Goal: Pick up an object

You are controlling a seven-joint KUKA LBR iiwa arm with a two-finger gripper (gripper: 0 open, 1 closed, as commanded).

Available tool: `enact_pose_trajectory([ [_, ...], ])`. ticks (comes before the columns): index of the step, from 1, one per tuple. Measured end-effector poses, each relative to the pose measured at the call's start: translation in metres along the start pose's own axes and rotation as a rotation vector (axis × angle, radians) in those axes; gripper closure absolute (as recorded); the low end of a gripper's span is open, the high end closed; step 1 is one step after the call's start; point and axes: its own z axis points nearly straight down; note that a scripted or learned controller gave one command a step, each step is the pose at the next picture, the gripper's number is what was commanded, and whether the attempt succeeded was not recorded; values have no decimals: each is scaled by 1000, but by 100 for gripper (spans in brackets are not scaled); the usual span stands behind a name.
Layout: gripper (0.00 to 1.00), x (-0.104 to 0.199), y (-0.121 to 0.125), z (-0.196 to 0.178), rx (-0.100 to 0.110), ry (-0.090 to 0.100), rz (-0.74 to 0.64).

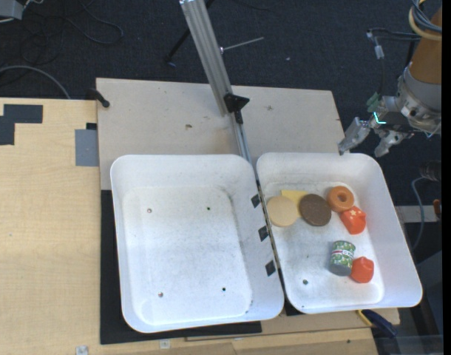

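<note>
Six small toy foods sit in the right white plastic bin [399,272], and one of them has to be picked up. The round dark brown cookie [315,210] lies flat near the middle of the bunch. Touching its left side is a round tan cookie [282,211], with a flat yellow piece [293,195] just behind it. On the brown cookie's right sit a ring-shaped orange donut [341,197] and a red chunk [353,220]. Nearer the front are a small grey and green can [342,257] and another red piece [362,270]. The metal two-finger gripper [367,137] hangs above the bin's back edge, fingers spread apart and holding nothing. I think the job has just begun: the gripper must go down over one toy and close. The left white bin [137,198] sits beside.
</note>
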Motion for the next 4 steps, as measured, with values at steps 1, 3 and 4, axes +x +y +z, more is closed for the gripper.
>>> enact_pose_trajectory([
  [1,0,0,1,-3,-4,-1,-2],
  [3,0,2,-2,88,1,0,1],
  [4,0,-5,1,138,1,0,2],
])
